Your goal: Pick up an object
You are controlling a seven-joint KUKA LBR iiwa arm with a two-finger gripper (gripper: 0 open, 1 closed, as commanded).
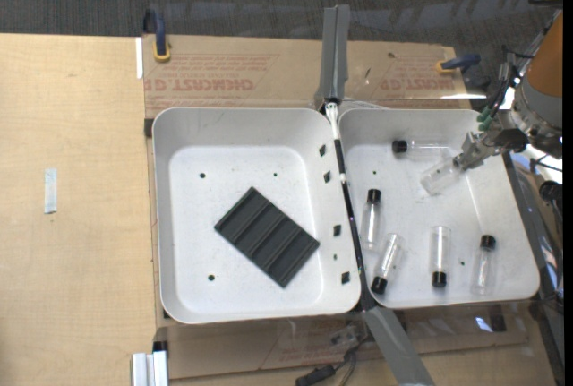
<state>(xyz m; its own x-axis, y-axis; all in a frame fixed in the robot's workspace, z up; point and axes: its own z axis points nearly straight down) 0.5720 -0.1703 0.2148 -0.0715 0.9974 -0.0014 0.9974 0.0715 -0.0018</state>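
The gripper (467,156) sits over the upper right part of the right bin (515,196), and there's a clear tube (437,178) tilted right at its tip, down-left of it. I honestly can't tell if the tube is actually pinched or just lying under it, too blurry and see-through.

Other clear tubes with black caps lie on the bin floor: one (414,145) to the gripper's left, one (373,210) further down-left, and three (439,257) well below it near the front edge.

The left bin (161,196), well off to the gripper's left, has a dark ribbed tray (267,236) lying in it at an angle.

Only writing I can read is on the cardboard (215,80) behind the bins, red print upside down, looks like "CHEMCRZT".
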